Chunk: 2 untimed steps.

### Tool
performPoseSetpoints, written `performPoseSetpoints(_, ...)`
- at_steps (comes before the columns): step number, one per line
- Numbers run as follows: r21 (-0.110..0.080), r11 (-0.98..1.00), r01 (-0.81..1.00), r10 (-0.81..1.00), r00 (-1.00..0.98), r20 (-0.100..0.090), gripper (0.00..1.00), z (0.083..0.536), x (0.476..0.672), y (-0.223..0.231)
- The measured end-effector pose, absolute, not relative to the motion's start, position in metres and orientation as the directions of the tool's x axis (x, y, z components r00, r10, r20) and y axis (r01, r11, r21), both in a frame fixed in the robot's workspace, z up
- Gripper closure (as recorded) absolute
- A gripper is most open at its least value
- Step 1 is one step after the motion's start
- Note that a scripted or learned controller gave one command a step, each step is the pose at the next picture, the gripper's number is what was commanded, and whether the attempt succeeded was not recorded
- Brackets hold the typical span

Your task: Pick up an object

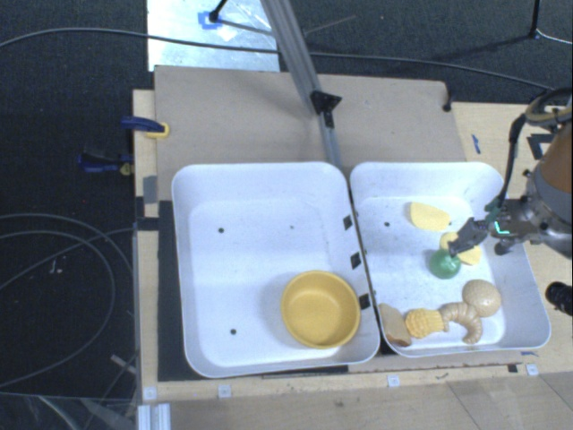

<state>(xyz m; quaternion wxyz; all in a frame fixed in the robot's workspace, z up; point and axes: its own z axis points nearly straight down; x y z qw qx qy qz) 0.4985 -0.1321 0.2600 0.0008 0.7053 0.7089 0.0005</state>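
A yellow bowl (320, 308) sits low in the left bin (215, 240), near the divide, upright and round with a plain inside. In the right bin (394, 186), going rightward along the bottom, lie a brown piece (393, 322), a yellow knobbly toy (424, 322) touching it, and a beige lumpy shape (473, 305) whose form is hard to read. Above them a yellow slice (430, 215) lies flat at mid-bin, and a small green ball (443, 263) rests just beside a second yellow piece (466, 253) that the gripper (465, 238) partly covers. The gripper hangs right over the ball, its dark fingers too blurred to judge their spread, and whether they touch anything I cannot tell. The arm (551, 195) is cut off at the right of the frame. The bins stand on a tan board (269, 115) over dark carpet (63, 61) with loose cables (54, 258) at left, and a grey pole (300, 52) slants down from the top.
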Motion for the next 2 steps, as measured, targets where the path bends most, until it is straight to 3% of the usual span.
performPoseSetpoints(1,0.003,0.005,1.000,1.000,-0.005,0.000,0.00,0.260,0.499,-0.132)
performPoseSetpoints(2,-0.002,0.002,1.000,1.000,-0.002,0.000,0.00,0.208,0.507,-0.126)
